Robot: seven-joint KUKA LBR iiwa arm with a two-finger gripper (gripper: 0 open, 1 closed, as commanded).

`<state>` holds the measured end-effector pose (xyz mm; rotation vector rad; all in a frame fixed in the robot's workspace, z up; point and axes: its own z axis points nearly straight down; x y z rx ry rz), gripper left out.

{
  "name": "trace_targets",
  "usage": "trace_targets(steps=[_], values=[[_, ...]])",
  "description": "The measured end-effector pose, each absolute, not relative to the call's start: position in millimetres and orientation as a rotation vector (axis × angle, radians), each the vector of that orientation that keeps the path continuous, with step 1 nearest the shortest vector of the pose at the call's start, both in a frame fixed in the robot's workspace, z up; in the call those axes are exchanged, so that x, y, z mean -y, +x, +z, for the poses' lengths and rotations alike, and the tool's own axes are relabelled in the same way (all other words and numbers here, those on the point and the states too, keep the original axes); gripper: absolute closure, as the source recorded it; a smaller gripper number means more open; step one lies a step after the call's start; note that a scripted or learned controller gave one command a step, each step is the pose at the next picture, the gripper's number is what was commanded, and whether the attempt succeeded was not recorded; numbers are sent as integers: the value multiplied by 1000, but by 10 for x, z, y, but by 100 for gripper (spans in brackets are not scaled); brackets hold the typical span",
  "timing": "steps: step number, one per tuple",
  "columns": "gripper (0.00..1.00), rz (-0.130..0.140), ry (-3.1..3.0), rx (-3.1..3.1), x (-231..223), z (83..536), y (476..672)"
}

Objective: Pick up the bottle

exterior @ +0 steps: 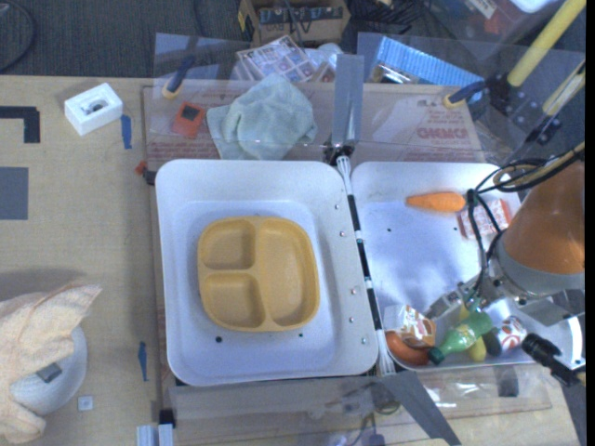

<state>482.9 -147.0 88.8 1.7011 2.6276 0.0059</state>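
The green bottle lies on its side among small items at the near edge of the right bin. The gripper sits directly above it; whether its claw is apart or together cannot be told. A divided yellow plate occupies the left bin.

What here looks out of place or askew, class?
The green bottle lies on its side, jumbled with other small items in the right bin's near corner, under the gripper. The orange carrot lies apart.
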Motion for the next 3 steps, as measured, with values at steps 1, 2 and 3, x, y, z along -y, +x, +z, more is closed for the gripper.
trace_targets(steps=[1,2,3], values=[[0,2,1712,-2621,2040,881,4818],[100,5,1713,-2614,2052,991,4825],[100,1,1835,-2546,1663,1649,5342]])
